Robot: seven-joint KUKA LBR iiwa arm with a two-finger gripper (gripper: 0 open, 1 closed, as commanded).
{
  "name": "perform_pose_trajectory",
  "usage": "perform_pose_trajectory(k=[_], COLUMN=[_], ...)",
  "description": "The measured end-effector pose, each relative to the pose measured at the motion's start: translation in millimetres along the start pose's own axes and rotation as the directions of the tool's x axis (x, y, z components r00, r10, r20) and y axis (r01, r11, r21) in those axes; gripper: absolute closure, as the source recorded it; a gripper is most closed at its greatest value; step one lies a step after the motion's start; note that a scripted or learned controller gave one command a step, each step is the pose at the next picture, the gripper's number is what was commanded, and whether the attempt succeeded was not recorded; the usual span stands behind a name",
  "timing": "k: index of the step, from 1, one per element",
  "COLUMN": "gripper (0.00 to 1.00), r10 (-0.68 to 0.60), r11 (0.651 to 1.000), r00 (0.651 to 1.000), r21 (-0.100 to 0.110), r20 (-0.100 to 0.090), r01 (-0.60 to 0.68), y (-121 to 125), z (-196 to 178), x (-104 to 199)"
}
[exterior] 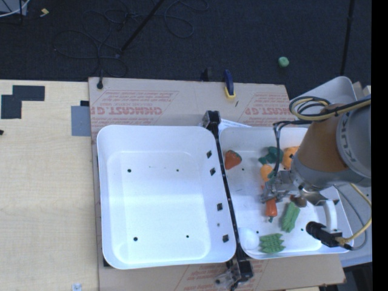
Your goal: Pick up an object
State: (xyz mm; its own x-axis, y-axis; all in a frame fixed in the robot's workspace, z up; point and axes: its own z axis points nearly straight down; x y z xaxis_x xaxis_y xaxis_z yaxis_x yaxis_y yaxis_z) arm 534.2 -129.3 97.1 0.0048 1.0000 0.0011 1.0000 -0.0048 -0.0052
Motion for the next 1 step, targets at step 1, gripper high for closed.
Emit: perform_pose_trajectory(k=[1], gripper=[1.00], r10=[-0.014], r11=[1.000], r00=[1.000], r21=[-0.023], r20=[0.002], r01=[0.014], y=[115.2], z=[-114.7], x=[51.0])
